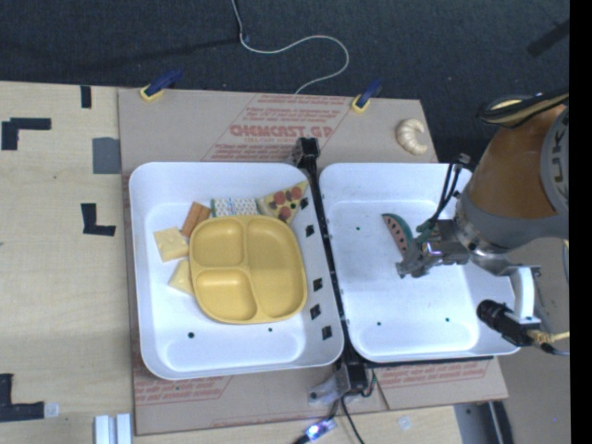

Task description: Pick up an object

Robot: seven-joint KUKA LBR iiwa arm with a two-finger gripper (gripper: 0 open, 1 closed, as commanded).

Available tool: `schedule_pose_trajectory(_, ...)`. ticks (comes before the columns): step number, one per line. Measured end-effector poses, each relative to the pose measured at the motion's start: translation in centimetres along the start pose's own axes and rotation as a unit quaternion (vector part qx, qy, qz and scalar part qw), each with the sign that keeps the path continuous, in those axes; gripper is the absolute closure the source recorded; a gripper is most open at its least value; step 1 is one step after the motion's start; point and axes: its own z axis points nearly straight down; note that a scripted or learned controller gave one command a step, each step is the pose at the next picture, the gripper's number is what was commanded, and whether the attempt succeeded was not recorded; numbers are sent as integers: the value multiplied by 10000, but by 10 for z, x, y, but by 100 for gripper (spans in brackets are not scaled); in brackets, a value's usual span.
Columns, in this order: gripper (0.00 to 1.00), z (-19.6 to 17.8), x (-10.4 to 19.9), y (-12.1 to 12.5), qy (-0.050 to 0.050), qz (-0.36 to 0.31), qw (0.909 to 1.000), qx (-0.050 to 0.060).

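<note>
My gripper (413,259) hangs low over the middle of the right bin (370,340), reaching in from the right. Just up and left of its fingertips lies a curved watermelon-slice toy (398,230), red with a green rind, on the bin floor. The toy is beside the fingertips, not between them. The left bin (153,340) holds a yellow divided plate (247,268) lying over several flat food toys: a cracker (170,244), a brown piece (194,217) and a pizza slice (286,200).
A black divider (319,248) runs between the two bins. A beige shell-like object (413,135) sits on the cardboard beyond the right bin. A white cable (296,49) loops over the dark floor at the top.
</note>
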Motion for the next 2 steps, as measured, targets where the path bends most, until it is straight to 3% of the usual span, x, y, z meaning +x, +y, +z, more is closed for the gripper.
schedule_pose_trajectory(1,100,-21,1,0,2,0,10000,12)
schedule_pose_trajectory(2,100,-16,54,35,5,-24,10000,15)
